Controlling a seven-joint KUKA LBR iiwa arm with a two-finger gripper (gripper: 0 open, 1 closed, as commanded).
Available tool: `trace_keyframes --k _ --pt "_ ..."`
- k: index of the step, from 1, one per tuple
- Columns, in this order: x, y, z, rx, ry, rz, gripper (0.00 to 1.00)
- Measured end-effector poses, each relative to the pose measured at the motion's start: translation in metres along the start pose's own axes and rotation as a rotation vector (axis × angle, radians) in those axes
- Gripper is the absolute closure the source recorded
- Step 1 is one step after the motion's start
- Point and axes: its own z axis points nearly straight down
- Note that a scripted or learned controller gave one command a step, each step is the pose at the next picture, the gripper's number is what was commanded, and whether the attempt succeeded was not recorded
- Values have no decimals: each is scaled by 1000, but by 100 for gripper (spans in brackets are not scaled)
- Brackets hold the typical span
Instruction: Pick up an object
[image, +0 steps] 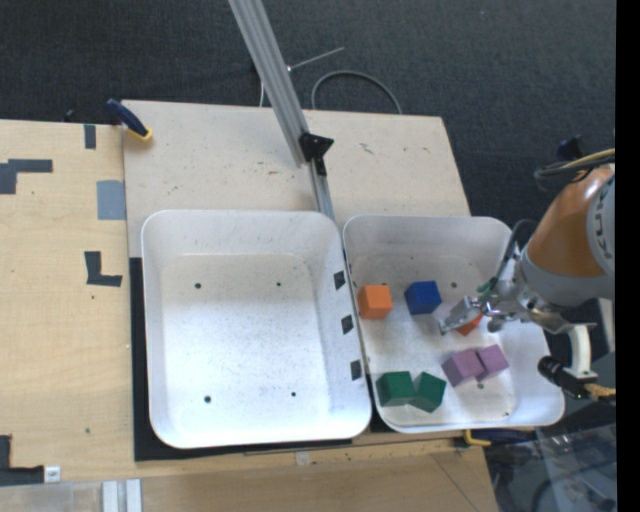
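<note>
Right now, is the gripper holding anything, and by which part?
Cannot be told. The gripper is low in the right bin, beside the blue cube; nothing visibly in it.

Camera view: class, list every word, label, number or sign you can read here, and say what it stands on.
None can be read. The blocks, e.g. the blue block, and both bins bear no print. The dark tape pieces on the bench are plain shapes, not letters.
</note>
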Motion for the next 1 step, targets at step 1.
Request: trace_keyframes --k 1 --pt "56 1 7 -6 0 -2 0"
